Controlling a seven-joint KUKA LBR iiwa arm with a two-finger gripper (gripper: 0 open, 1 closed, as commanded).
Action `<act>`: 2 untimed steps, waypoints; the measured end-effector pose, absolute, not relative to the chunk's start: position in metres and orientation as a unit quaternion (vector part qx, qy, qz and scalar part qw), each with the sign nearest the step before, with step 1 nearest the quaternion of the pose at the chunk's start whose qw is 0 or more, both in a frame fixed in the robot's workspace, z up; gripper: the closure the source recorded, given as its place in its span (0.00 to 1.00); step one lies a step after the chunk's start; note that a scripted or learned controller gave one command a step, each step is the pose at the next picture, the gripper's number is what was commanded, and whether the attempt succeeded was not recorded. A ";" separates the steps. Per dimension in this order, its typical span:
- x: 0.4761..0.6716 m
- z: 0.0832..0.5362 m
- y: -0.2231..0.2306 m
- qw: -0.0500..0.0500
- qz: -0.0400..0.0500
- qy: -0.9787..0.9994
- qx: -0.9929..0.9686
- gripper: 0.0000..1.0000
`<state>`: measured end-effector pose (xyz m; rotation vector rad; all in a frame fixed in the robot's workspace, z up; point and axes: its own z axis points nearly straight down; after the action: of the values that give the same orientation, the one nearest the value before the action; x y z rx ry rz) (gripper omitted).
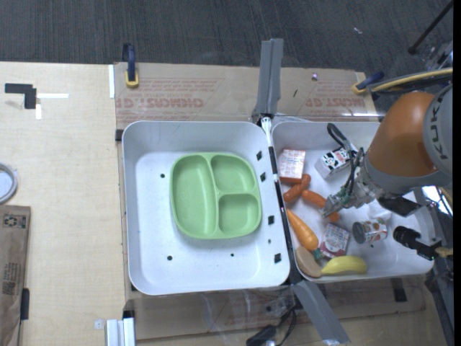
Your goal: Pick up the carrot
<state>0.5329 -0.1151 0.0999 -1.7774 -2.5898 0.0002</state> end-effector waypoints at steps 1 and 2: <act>0.478 0.190 -0.114 0.000 0.001 -0.677 -0.736 1.00; 0.478 0.190 -0.114 0.000 0.001 -0.677 -0.736 0.00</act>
<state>0.4776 -0.1143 0.1898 -2.3107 -2.1276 0.0031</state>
